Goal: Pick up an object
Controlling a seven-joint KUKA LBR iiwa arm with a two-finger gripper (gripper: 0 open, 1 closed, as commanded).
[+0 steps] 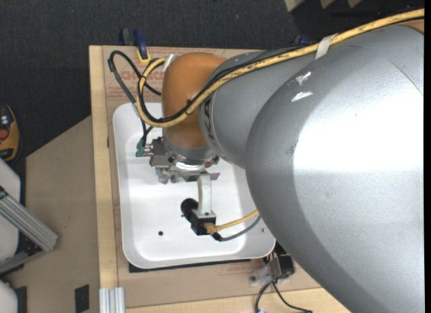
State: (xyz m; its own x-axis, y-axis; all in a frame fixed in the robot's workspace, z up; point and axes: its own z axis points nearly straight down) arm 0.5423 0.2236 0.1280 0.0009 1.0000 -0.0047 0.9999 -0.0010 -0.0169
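Grey arm (323, 157) with orange band over the white bin (135, 237), gripper (185, 170) low inside it, grip state hidden, no object's position or long axis discernible, perhaps beneath the wrist

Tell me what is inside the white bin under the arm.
On the bare floor of the bin I see one small dark spot. The arm covers the bin's right part, so what lies there cannot be seen.
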